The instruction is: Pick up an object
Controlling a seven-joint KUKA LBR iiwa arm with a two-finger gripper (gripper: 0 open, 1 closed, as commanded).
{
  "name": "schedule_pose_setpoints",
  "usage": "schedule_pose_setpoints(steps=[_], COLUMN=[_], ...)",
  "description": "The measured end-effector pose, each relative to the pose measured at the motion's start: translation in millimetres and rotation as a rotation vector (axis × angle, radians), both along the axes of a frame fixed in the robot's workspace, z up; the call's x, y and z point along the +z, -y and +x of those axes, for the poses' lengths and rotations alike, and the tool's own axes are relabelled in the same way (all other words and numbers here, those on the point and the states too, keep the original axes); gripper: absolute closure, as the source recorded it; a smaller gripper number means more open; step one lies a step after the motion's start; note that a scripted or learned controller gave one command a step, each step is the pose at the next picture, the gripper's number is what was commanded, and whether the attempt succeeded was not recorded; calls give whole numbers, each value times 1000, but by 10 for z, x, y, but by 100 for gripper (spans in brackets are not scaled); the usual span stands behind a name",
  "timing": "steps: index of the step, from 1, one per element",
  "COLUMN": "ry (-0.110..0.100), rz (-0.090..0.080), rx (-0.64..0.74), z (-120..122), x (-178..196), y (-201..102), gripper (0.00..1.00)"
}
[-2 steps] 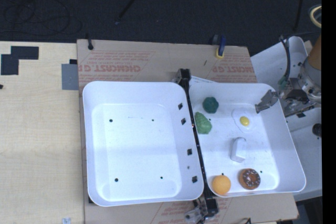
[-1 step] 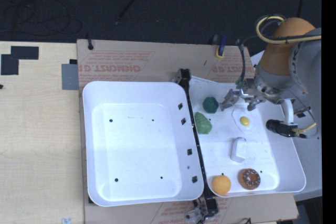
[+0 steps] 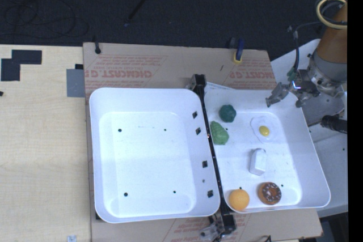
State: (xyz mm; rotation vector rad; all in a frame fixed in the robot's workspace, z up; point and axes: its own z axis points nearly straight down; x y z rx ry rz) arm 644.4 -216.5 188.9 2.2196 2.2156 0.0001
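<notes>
Where the single overhead camera looks down at a slant: two shallow white plastic bins side by side on a cardboard-covered desk (image 3: 170,68), left bin (image 3: 147,105) and right bin (image 3: 306,178) touching along a black middle divider. Lying in the right bin: dark green rounded lump (image 3: 227,113) near the far edge, lighter green leafy lump (image 3: 218,134) just beside the divider, white fried-egg toy with yellow yolk (image 3: 264,131) near the middle, small white blocky piece (image 3: 257,161) nearer the front, orange ball (image 3: 239,199) at the front corner, brown sprinkled doughnut (image 3: 270,193) just beside the ball. Hanging above the right bin's far right rim: grey arm with orange band (image 3: 332,37), its end effector (image 3: 288,93) apart from every object, pinching nothing; fingers spread or pressed together, cannot tell.
</notes>
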Motion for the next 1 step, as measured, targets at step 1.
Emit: schedule_pose_setpoints(steps=[1], ry=[-5], rz=[3], rx=[2], z=[-6], x=[-43], y=[-27], gripper=[0])
